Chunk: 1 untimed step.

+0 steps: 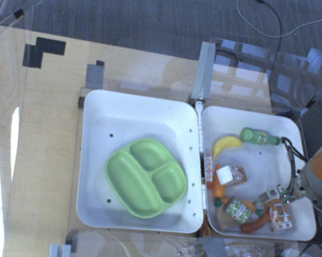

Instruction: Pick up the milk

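The milk looks to be the small white-and-brown carton (229, 175), lying on its side in the middle of the right bin (278, 125) near the divider. The grey arm with its orange band comes in at the right edge. Its gripper (276, 196) hangs low over the bin's right side, just above an orange-and-white carton (280, 217). The gripper is well to the right of the milk and apart from it. Nothing is seen held in it.
Around the milk lie a banana (227, 145), a green bottle (259, 137), a carrot (217, 190), a green-and-white carton (236, 210) and a red sausage (254, 225). The left bin (97, 146) holds a green divided plate (146, 177). A black cable (291, 161) loops near the arm.
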Tool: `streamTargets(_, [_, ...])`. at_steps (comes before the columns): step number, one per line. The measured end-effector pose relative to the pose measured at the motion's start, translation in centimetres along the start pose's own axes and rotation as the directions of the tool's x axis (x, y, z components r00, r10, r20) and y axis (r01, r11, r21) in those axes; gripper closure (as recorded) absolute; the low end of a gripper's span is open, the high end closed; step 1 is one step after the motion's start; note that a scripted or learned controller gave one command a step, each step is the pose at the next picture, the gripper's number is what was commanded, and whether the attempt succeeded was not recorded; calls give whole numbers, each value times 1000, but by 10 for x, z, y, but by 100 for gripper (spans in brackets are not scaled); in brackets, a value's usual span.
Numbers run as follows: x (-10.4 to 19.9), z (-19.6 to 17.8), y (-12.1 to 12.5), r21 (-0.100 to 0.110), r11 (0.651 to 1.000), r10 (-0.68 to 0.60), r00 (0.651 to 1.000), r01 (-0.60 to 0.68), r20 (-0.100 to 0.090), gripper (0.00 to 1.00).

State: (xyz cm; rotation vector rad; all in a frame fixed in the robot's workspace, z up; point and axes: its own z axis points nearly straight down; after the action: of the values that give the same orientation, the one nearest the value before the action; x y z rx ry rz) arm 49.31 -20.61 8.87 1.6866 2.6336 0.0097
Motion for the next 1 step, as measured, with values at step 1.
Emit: streamTargets(1, [-2,-10,3,-5,1000,2,1000,-2,2,100])
